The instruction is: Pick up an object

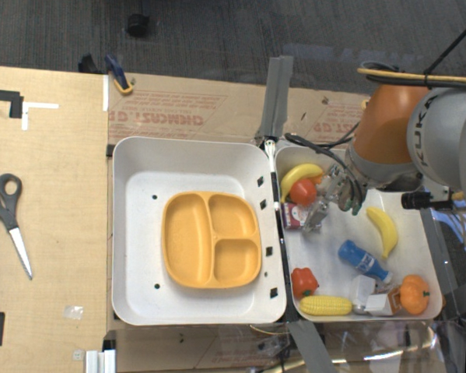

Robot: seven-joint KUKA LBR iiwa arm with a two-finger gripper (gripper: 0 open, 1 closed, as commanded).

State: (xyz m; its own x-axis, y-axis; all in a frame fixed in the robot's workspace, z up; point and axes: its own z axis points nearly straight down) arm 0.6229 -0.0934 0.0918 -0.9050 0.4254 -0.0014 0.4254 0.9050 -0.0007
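My gripper (326, 202) hangs low over the upper left part of the right bin (428, 247), at the end of the grey arm with its orange band (388, 120). Just left of it lie a red tomato (302, 192) and a yellow banana (299, 175), and a small dark red packet (292, 217) sits right below them. The gripper is close beside the tomato, and I see nothing held in it. Its tip is partly hidden by the wrist.
The right bin also holds a second banana (384, 231), a blue bottle (363, 259), a red pepper (303, 281), a corn cob (326, 305), an orange pumpkin (414, 294) and a clear white piece (367, 294). A yellow divided plate (212, 239) lies in the left bin (130, 215). Scissors (12, 217) rest on the bench.
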